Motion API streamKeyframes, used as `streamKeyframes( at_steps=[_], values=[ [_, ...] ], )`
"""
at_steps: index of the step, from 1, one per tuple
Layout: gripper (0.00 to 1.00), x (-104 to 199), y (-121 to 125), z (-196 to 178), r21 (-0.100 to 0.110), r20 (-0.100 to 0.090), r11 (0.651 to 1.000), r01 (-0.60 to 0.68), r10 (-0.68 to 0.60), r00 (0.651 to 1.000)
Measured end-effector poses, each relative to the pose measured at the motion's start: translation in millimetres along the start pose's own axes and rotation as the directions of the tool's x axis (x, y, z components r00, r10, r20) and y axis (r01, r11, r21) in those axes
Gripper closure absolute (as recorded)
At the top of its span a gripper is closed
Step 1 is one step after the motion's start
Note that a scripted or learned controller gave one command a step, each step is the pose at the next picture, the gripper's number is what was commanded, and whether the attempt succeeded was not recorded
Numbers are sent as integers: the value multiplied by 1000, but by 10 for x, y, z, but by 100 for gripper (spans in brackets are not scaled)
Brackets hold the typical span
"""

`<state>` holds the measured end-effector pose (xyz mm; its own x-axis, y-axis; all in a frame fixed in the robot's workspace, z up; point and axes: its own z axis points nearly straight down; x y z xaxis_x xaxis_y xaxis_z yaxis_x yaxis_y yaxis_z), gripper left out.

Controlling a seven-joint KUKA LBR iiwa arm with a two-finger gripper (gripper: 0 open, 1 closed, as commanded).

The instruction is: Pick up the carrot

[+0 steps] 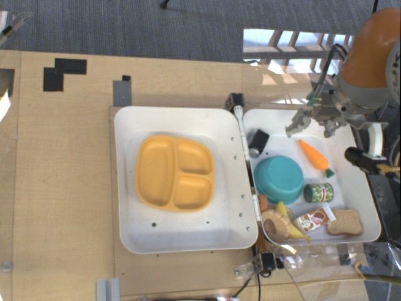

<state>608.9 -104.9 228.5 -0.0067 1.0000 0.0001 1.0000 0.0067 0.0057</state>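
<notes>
Pale wood covers the bench (62,187), with dark grey carpet beyond its far edge, and two shallow white bins sit on it side by side. In the left bin (125,231) lies a yellow divided tray (175,172) with three compartments. The right bin (369,227) is crowded: the carrot (312,155), orange with a small green end, lies at a slant in its upper middle part, just right of an upturned teal bowl (281,179). Below the carrot is a small green can (319,193) on its side, and nearer the front rim a slice of bread (344,222), a small printed packet (312,221), a banana (287,221) and a tan rounded item I cannot name. A small black block (257,141) rests near the bin's upper left corner. The grey arm with its orange band (374,49) comes in from the right, and the gripper (313,123) hovers over the far part of the right bin, above and just beyond the carrot, apart from it. Its two fingers (296,125) are spread wide with nothing between them.
</notes>
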Motion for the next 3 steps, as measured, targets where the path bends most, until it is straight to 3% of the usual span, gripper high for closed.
streamKeyframes(
  at_steps=[1,2,3],
  values=[
    [0,-640,143,814,7,2,998,-58,58,998],
    [0,-919,53,1410,-4,-2,994,-111,111,994],
    [100,-909,83,1283,-13,0,994,-108,108,994]
  ],
)
